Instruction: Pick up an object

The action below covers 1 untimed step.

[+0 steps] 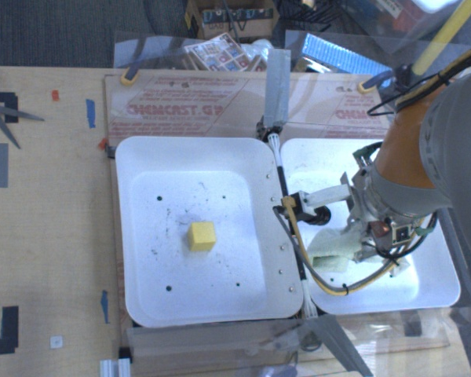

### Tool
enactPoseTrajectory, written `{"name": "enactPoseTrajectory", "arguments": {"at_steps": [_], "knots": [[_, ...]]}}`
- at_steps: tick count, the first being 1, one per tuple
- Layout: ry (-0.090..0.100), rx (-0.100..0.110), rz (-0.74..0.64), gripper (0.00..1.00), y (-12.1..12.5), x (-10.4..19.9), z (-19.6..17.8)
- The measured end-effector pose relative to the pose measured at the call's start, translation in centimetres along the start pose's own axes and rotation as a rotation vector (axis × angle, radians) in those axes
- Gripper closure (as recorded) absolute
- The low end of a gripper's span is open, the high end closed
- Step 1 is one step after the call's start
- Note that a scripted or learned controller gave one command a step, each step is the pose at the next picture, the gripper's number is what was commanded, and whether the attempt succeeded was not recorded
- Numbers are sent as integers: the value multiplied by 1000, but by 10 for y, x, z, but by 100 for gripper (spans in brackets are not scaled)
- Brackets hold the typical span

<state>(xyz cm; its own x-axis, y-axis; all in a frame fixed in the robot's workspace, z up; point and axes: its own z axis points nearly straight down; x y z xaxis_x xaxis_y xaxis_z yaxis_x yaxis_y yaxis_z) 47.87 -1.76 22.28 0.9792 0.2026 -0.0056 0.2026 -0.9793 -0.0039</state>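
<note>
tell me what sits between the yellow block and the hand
In the camera view, bare white floor of the left bin, then the ridge where both bins meet, separate the yellow block from the hand.

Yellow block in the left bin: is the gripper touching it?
Apart. The camera view shows the yellow block alone in the left bin, while the gripper is over the right bin.

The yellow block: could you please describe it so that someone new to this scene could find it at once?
Start at the two white bins side by side and take the left bin, away from the arm. The yellow block lies near the middle of its floor, a small cube. It is the sole brightly coloured thing there, among dark specks.
</note>
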Motion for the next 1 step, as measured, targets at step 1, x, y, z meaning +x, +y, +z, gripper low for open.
{"name": "enactPoseTrajectory", "arguments": {"at_steps": [1], "knots": [[0, -1, 2, 100, 5, -1, -1]]}}
